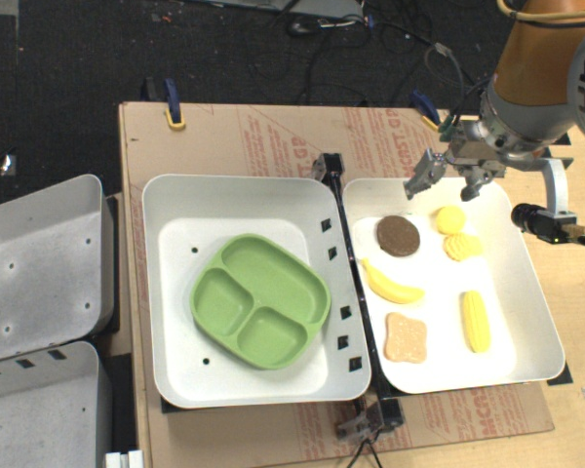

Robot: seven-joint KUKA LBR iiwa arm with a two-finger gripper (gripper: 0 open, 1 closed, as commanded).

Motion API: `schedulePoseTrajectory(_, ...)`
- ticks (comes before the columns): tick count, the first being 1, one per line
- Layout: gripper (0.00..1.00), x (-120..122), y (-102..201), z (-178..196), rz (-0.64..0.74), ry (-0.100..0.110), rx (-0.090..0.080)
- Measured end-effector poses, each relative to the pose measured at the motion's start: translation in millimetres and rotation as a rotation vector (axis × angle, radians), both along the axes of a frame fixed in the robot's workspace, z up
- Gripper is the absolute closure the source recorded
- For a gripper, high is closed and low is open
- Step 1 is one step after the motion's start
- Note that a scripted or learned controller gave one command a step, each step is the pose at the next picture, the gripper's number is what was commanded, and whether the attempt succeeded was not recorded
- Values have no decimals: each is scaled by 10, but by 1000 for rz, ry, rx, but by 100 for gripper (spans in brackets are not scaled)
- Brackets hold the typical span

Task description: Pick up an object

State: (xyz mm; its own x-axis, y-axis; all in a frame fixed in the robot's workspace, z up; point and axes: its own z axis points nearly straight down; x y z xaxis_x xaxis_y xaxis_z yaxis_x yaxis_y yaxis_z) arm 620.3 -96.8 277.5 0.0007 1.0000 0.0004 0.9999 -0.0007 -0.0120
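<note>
Looking down from the fixed camera, I see my gripper hanging over the far edge of the right bin, its two dark fingers spread wide apart with nothing between them. It sits above the bin's upper rim, near a small round yellow piece but not touching it as far as I can tell. The grey arm with its orange band comes in from the upper right.

Just below that yellow ball lies a ridged yellow piece, the two almost touching. To their left is a dark brown round cookie. Below the cookie a banana lies at a slant, close to the bin's left wall. Nearer the front edge I have a tan slice of toast and, to its right, a yellow corn cob lying lengthwise. All six objects rest on the bin floor, apart from the gripper.

The left bin holds a green divided plate with three compartments, turned at an angle. Both bins sit side by side on a cardboard sheet. A black fixture sticks in at the right bin's far right edge.
</note>
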Motion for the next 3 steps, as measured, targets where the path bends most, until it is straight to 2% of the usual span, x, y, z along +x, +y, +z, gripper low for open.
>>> schedulePoseTrajectory(1,0,18,1,69,2,-12,-1)
schedulePoseTrajectory(2,0,-61,7,-394,0,-7,0)
schedulePoseTrajectory(3,0,-28,22,-1031,0,-6,0)
